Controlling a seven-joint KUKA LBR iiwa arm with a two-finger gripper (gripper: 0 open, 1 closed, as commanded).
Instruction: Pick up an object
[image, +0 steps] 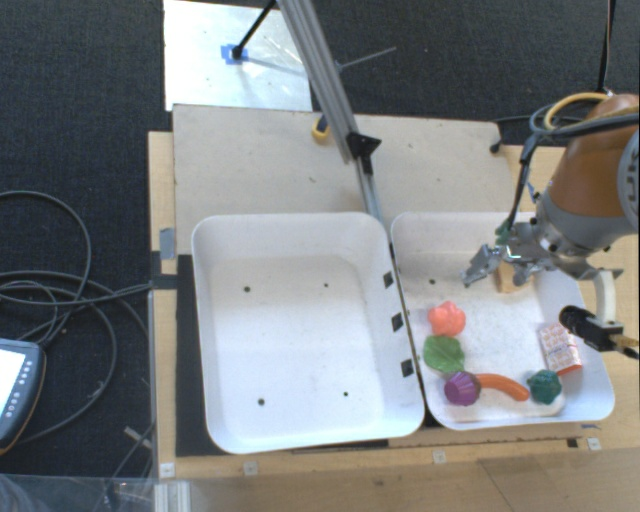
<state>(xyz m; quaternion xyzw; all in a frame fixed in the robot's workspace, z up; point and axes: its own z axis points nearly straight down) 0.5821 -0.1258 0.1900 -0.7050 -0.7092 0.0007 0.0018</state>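
Along the near edge of the right bin (600, 405) lies an orange carrot-like piece (500, 385), its long axis running roughly parallel to that edge, one end touching a purple ball (461, 388) and the other reaching toward a teal lump (544, 385) at the near right corner. Just behind the purple ball sits a green piece (443, 353), and behind that an orange-pink one (448, 319), both close to the bin's left wall. A red-and-white packet (558, 347) rests by the right wall, its long axis angled front to back. The far half of this bin's floor is mostly bare. There the gripper (490, 268) hangs, fingers parted and clasping nothing. The left bin (215, 240) offers wide bare floor. Both bins sit on a pale board on a wooden bench (156, 300), with dark carpet and cables beyond.
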